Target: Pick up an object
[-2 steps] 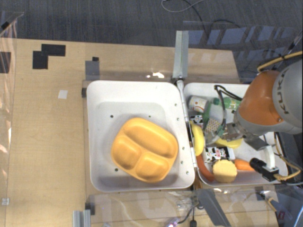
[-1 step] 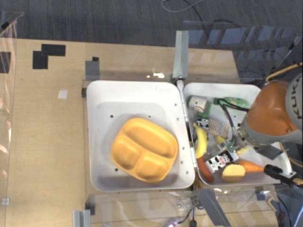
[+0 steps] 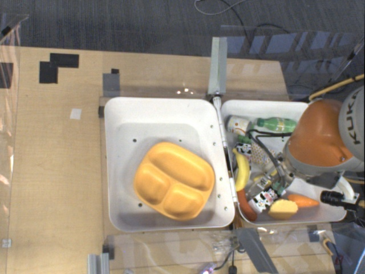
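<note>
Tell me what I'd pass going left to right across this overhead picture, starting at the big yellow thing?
Yellow divided tray in the left bin → banana at the right bin's left side → pale yellow block → carrot → the arm's orange band.

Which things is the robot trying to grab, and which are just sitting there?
For the job (in the right bin, near the gripper):
- banana
- carrot
- green bottle
- pale yellow block

Just lying about:
- yellow divided tray in the left bin
- black cable on the floor
- black tape marks on the bench
</note>
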`<state>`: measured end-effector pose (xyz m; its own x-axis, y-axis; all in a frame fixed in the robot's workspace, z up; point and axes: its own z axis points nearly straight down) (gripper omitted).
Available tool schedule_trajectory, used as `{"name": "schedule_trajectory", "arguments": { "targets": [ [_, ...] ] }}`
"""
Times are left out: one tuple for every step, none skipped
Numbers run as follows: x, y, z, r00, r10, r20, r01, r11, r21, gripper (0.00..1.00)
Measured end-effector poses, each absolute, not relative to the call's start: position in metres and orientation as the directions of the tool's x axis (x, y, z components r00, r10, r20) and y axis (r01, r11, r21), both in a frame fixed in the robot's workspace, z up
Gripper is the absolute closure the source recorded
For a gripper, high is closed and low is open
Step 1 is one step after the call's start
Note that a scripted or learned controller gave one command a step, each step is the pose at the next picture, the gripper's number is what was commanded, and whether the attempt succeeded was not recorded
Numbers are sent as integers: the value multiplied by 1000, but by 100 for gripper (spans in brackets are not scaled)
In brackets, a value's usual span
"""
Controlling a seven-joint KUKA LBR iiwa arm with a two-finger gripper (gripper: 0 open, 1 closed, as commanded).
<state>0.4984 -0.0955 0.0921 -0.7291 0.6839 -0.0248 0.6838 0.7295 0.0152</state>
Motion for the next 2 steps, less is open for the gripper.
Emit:
{"name": "schedule_trajectory", "arguments": {
  "targets": [
    [499, -93, 102, -730, 683, -19, 683, 730, 17, 100],
    [540, -37, 185, -420, 907, -2, 907, 420, 4, 100]
  ]
}}
